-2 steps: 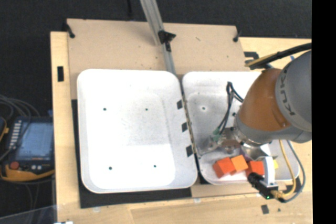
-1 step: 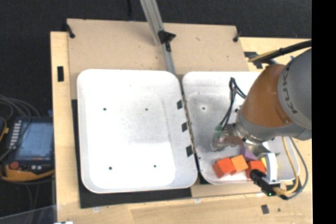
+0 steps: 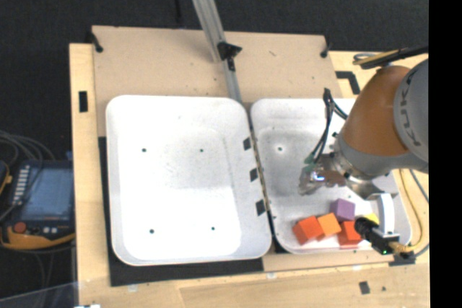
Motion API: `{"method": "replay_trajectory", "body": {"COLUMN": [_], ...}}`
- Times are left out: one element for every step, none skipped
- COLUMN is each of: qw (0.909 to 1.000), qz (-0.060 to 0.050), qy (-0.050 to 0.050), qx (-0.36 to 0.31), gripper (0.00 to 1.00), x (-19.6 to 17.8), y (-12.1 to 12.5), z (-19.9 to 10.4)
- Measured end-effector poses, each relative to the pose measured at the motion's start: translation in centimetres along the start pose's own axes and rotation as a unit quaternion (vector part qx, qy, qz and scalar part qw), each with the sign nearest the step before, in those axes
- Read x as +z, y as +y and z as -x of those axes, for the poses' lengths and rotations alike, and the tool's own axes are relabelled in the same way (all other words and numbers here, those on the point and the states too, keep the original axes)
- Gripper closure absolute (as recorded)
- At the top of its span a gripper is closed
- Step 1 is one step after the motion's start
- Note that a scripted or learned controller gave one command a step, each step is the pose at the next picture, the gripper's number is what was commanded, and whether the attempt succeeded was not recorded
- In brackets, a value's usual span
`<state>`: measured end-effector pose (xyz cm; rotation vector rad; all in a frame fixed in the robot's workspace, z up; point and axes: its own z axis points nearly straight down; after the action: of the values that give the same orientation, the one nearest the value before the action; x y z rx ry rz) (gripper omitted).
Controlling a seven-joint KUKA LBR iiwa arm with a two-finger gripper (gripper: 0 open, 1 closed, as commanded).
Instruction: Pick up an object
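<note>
My gripper [image 3: 312,180] hangs over the middle of the right bin [image 3: 278,122], under the grey and orange wrist. Nothing shows between its tips. Below it, along the bin's near edge, lie several small blocks: an orange-red block [image 3: 309,229], an orange block [image 3: 329,223], a purple block [image 3: 346,210] and a red block [image 3: 350,234]. A yellow piece [image 3: 370,219] peeks out beside a black part at the right. The gripper stands above and to the left of the purple block, apart from all the blocks.
The left bin [image 3: 177,177] sits beside the right one, with black clips [image 3: 254,174] on the divide. A slanted metal rail [image 3: 206,7] rises from the bench's back. A handheld controller [image 3: 40,202] lies off the bench at the left.
</note>
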<state>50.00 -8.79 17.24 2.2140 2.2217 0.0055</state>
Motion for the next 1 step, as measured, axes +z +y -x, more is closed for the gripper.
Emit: {"method": "replay_trajectory", "body": {"qw": [1.0], "qz": [0.0], "qy": [0.0], "qx": [-0.001], "gripper": [1.0], "x": [-4.67], "y": [0.43], "z": [-0.68]}}
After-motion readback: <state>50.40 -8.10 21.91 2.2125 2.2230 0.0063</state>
